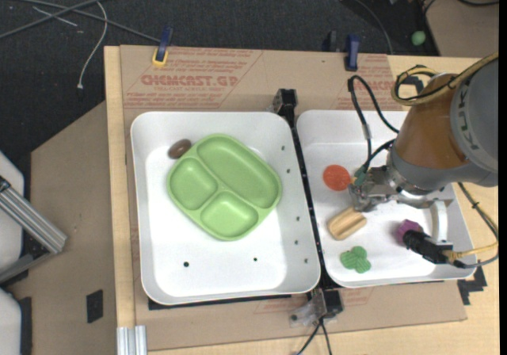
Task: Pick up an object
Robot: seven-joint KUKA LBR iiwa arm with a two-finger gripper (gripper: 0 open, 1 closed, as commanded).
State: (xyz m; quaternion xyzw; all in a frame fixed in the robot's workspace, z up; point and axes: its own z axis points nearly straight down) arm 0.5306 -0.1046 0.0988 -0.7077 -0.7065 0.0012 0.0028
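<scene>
In the right bin lie an orange ball, a tan bread-like roll, a green broccoli-like piece and a purple object. The gripper hangs low over this bin, just above the roll's upper end and right of the orange ball. The wrist body hides its fingertips. Nothing is seen held between them.
The left bin holds a green divided plate and a small brown object by the plate's upper left. Black cables run across the right bin's back. The grey and orange arm covers the bin's right side.
</scene>
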